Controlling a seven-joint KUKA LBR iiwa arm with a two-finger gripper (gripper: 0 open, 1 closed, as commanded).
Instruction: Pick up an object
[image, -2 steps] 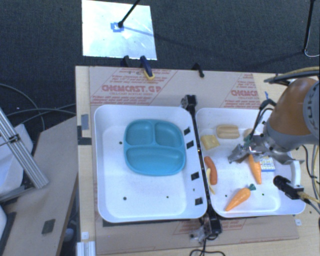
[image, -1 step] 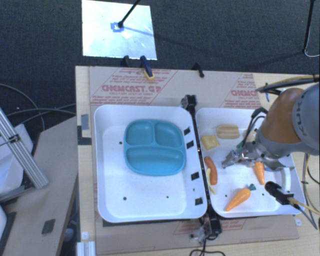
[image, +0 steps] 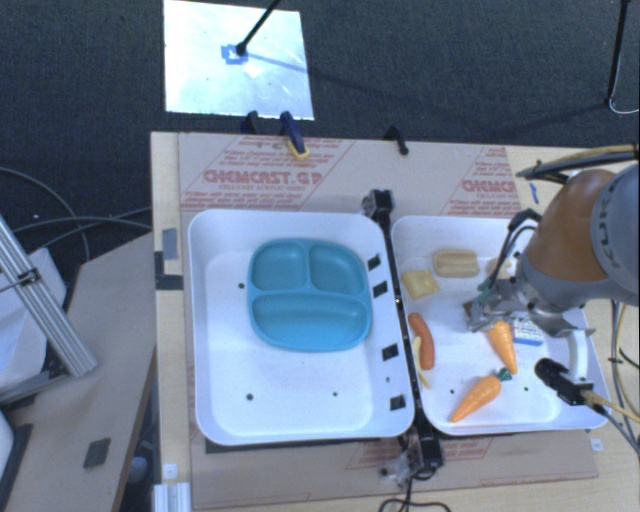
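The grey arm (image: 610, 235) enters from the right edge, its orange band (image: 565, 240) curving above the wrist. The wrist bends downward and to the left, carrying the gripper (image: 487, 312) low at the arm's left end. Dark cabling runs along the wrist.

right bin (image: 440, 420) is pretty crowded: two carrots (image: 476, 396) lower right, a sausage (image: 423, 341) by the divider, bread bits (image: 455, 263) up top, and the arm (image: 580, 240) covering its right side. left bin (image: 225, 400) has the blue tray (image: 308, 296) mid-frame, with open floor below it
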